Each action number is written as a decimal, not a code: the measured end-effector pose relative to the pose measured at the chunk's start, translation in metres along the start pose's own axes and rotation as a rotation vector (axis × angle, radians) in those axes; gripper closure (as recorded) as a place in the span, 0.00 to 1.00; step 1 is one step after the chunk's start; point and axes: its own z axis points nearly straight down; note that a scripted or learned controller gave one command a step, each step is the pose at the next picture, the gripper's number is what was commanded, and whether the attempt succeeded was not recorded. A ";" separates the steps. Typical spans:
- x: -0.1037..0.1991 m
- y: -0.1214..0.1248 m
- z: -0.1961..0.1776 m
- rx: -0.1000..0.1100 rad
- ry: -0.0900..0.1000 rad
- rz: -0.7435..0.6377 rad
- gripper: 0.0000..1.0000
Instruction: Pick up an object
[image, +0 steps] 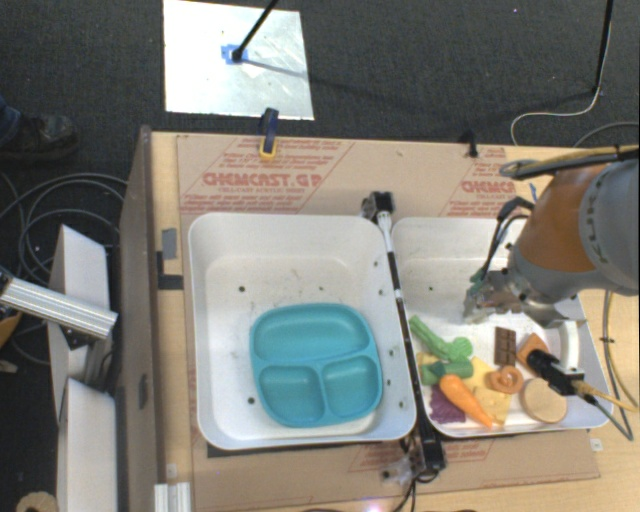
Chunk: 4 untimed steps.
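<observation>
So the arm is in over the right bin (440, 250) and the fingers (487, 298) hang low over the bare white floor near its middle. I honestly can't tell from this angle if they're open or closed, the tips are just a small dark blur, and I see nothing held between them.

The stuff to grab is a pile of toy food just in front of the fingers, toward the bin's near wall. Closest is the green pickle-looking piece (447, 347), a bit ahead and to the left of the fingers. The brown chocolate bar (505, 346) sits almost straight ahead of them, with the orange carrot (462, 397) and the round cookie (543, 401) further on.

My guess: it's all light, hard plastic, probably a bit slick, nothing fragile. I'd go for the pickle across its narrow middle. The chocolate bar lies flat, so it looks harder to pinch.

The left bin (220, 300), well off to the left of the fingers, has a blue tray (310, 340).
</observation>
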 end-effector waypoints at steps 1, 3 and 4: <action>-0.051 0.086 -0.061 -0.012 -0.007 -0.001 1.00; -0.053 -0.009 0.014 0.011 0.003 0.006 0.00; -0.081 -0.027 -0.038 0.000 -0.002 0.005 0.00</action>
